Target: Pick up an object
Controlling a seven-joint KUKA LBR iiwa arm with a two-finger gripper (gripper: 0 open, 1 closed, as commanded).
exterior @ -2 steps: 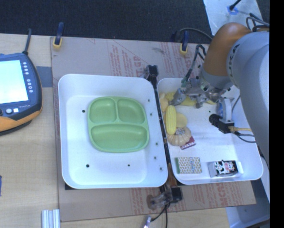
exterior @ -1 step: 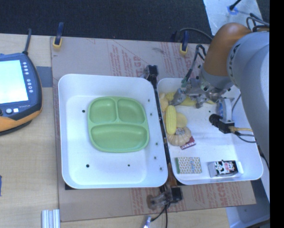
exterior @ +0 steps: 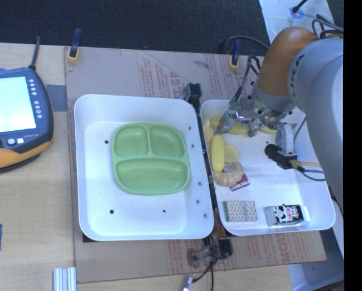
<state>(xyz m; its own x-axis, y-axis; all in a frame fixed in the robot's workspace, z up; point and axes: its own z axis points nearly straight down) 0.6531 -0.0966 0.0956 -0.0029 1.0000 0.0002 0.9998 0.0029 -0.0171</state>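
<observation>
My gripper [exterior: 240, 124] hangs low over the far end of the right bin [exterior: 317, 214], just above a yellow banana-like piece [exterior: 212, 125] near the bin's far left corner. A yellow corn cob [exterior: 217, 151] lies lengthwise along the bin's left wall. Next to it sits a pale yellow lumpy object [exterior: 228, 174] on a small red-edged packet [exterior: 239, 182]. At the near end lie a green patterned square [exterior: 239, 210] and a small black-and-white carton [exterior: 285, 214].
The left bin [exterior: 93, 162] holds a green divided plate [exterior: 150, 158]. A teach pendant with a lit screen [exterior: 11, 117] rests on the bench at far left. Cables trail around the arm's wrist [exterior: 287, 156]. Clamps [exterior: 193, 91] join the bins.
</observation>
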